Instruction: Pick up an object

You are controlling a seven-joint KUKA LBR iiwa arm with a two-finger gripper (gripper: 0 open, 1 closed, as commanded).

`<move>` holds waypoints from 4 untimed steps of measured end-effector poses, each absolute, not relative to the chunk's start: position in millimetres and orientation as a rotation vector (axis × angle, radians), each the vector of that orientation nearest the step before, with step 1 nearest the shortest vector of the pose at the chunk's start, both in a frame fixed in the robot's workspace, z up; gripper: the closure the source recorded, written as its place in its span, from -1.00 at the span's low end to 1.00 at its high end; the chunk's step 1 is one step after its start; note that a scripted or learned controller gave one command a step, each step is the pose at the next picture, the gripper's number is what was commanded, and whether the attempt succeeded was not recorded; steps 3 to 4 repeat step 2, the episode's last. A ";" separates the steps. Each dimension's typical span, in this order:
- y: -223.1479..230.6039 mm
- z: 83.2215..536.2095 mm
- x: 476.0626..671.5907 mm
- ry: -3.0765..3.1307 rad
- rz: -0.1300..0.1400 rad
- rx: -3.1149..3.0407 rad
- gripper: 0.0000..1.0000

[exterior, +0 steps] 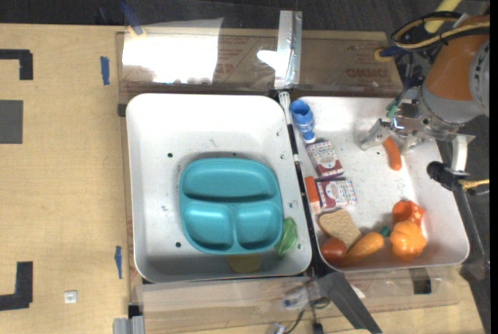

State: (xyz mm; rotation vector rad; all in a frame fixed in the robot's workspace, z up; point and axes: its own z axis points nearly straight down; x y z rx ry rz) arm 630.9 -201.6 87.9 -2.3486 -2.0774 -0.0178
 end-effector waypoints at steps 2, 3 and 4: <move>-115.8 198.6 650.5 -2.133 -0.015 -2.317 1.00; -115.8 198.6 650.5 -2.133 -0.015 -2.317 1.00; -115.8 198.6 650.5 -2.133 -0.015 -2.317 1.00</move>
